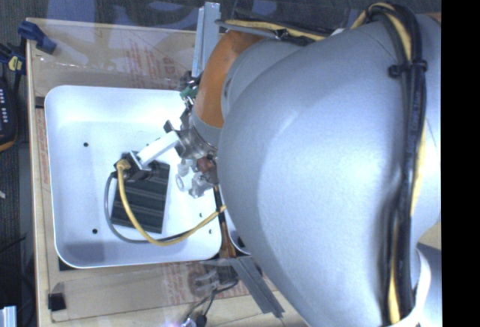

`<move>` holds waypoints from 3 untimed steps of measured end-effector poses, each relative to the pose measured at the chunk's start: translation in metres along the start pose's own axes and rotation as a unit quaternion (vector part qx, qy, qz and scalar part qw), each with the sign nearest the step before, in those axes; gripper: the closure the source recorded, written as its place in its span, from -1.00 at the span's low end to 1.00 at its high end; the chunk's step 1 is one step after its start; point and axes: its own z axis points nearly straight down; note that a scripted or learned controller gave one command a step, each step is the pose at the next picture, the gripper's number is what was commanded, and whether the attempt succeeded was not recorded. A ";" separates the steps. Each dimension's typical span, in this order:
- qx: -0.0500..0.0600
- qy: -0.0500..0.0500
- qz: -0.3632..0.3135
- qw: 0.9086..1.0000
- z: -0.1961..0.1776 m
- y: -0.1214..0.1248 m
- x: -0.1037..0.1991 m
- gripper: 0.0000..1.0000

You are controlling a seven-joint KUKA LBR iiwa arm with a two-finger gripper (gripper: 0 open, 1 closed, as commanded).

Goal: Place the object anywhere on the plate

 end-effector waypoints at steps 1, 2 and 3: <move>0.001 -0.001 -0.023 1.000 0.003 0.043 -0.057 1.00; 0.001 -0.001 -0.077 0.997 0.015 -0.031 -0.012 1.00; -0.001 0.000 -0.020 1.000 0.035 -0.033 0.045 1.00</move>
